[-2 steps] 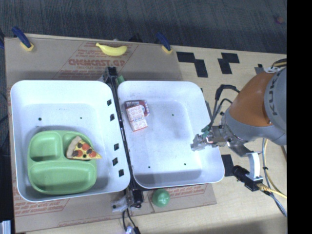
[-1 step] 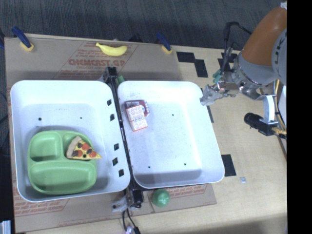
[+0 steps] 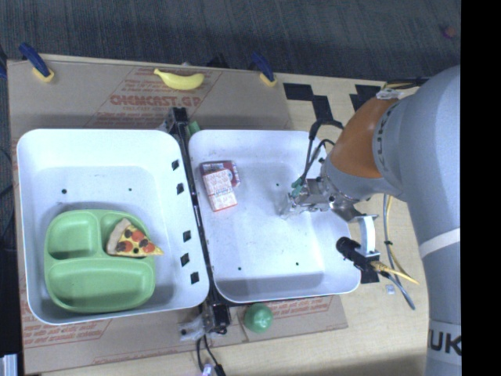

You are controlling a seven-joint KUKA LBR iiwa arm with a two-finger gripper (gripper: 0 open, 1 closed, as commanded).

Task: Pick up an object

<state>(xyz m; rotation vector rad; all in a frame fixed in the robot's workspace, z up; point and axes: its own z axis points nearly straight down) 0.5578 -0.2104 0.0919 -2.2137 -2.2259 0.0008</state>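
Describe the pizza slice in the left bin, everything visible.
The pizza slice looks like a toy: a tan wedge with a pale crust edge and red, dark-dotted topping. It lies flat on the green divided plate, across the ridge by the upper right compartment, its tip pointing right and reaching just past the plate's rim. The plate touches it, and sits in the left white bin.
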